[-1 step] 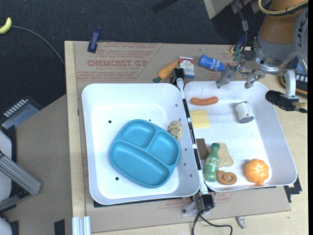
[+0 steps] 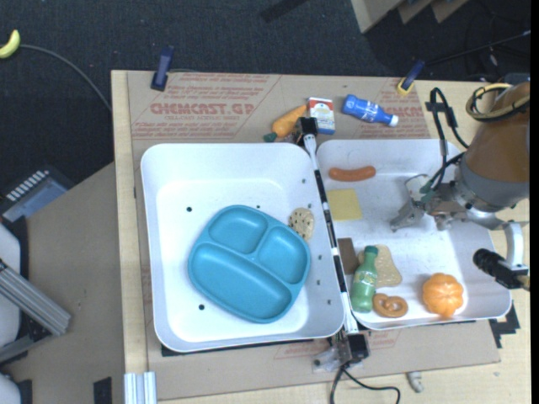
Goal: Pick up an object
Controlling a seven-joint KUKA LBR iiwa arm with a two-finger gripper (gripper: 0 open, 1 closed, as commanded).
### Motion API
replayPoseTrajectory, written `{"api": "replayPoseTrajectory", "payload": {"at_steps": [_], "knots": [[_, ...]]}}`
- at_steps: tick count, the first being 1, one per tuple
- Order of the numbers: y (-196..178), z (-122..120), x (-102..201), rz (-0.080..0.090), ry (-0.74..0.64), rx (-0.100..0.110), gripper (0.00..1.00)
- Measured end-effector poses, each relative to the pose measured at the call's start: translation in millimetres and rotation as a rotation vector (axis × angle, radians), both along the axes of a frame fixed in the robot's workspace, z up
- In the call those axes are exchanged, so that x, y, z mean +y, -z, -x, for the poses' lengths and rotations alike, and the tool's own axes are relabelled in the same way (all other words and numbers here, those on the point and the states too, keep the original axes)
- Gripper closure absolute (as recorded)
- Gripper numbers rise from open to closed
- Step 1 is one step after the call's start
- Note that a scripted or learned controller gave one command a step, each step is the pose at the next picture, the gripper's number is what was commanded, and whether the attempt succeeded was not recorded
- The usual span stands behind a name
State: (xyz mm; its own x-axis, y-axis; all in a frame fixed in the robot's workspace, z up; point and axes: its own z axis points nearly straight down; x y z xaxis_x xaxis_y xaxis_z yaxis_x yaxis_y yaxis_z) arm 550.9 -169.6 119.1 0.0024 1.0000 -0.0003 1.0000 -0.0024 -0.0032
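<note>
White bins: two shallow trays side by side on the bench, the left bin (image 2: 168, 175) and the right bin (image 2: 396, 151), their inner rims touching down the middle.
Left bin: a blue divided plate (image 2: 248, 263) lies tilted across its floor, three compartments showing; a round speckled cookie (image 2: 301, 220) sits just beside the plate's far right corner, close to the bin wall.
Right bin, far side: a red sausage (image 2: 351, 173) lies near the far rim, with a yellow cheese slice (image 2: 344, 204) just nearer than it.
Right bin, near side: a green bottle (image 2: 365, 279) stands by the left wall, touching a tan slice of bread (image 2: 387, 263); a brown pretzel (image 2: 390, 305) lies just near of them, and an orange fruit (image 2: 442, 295) sits to the right, by the near rim.
Arm: the grey and orange arm (image 2: 501, 154) comes in from the right over the right bin.
Gripper: the gripper (image 2: 418, 211) hangs over bare bin floor in the middle of the right bin, its two fingers spread apart with nothing between them, apart from the cheese slice and well apart from the orange fruit.
Bench beyond the bins: a blue bottle (image 2: 369, 110) lying on its side, a small red and white carton (image 2: 321, 114) and an orange carrot-like toy (image 2: 289, 121) rest on the cardboard far of the bins.
</note>
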Motion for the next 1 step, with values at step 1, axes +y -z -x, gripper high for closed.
{"api": "replayPoseTrajectory", "payload": {"at_steps": [1], "knots": [[34.9,-99.4,60.2,-0.002,-0.004,-0.002,0.0]]}}
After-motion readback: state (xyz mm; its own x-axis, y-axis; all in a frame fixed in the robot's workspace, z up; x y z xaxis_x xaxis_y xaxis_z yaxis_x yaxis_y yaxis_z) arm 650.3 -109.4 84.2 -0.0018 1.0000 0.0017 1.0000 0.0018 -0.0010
